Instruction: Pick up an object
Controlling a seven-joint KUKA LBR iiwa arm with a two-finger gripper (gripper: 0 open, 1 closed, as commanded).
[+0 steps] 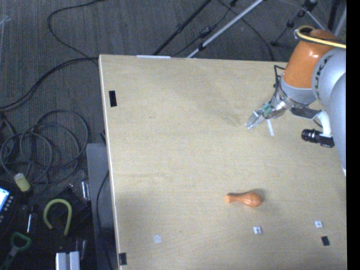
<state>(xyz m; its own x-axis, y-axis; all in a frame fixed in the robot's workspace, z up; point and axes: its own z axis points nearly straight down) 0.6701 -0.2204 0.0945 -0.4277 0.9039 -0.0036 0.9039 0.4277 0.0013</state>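
A small orange gourd-shaped object (245,198) lies on its side on the tan bench top (169,151), toward the front right, with its narrow end pointing left. My gripper (260,126) hangs over the bench at the right, well behind the orange object and a little to its right. Its two pale fingers are spread apart and open, with nothing between them. The grey arm with its orange band (306,63) reaches in from the upper right.
Small black and white markers (257,229) dot the bench near the front right, and a black tag (113,98) sits by the left edge. Cables and tools (45,151) lie on the floor to the left; tripod legs (236,13) stand behind.
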